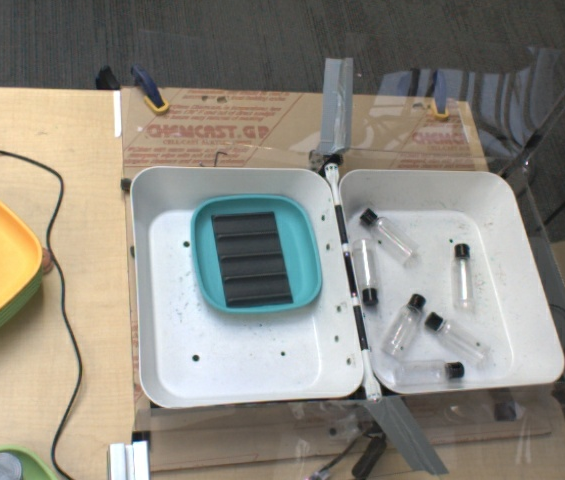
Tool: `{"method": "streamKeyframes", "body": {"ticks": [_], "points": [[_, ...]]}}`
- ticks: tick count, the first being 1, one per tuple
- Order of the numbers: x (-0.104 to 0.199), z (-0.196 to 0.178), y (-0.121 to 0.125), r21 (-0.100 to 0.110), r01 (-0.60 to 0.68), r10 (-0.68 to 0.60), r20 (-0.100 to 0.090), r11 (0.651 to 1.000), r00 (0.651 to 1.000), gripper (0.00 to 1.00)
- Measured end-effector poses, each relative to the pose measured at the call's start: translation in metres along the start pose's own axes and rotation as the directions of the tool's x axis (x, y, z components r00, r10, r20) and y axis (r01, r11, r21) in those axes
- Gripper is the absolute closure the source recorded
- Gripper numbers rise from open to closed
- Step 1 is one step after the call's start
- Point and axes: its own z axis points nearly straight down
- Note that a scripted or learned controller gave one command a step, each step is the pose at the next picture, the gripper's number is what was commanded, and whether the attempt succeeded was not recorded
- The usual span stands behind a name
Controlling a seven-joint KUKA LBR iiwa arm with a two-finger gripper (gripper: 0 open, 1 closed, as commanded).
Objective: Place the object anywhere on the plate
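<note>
the objects are clear vials with black caps, all in the right bin (522, 268). nearest, one vial (432, 371) lies along the front wall, long axis left-right. behind it, two vials (402, 326) (454, 337) lie slanted mid-floor; farther back, one (461, 274) lies near-far toward the right wall, one (365, 273) along the left wall, one (386, 232) by the rear-left corner. the teal plate (304, 258) sits in the left bin (162, 298), rear-centre, so every vial lies to its right across the shared wall. gripper state: cannot tell.
</note>
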Motion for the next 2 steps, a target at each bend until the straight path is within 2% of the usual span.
{"method": "streamKeyframes", "body": {"ticks": [1,2], "points": [[0.0036,-0.0167,-0.0002,0.001,-0.147,0.147,0.001,0.989,0.989,0.0],[0.0038,-0.0158,-0.004,0.004,-0.278,0.278,0.002,0.961,0.961,0.0]]}}
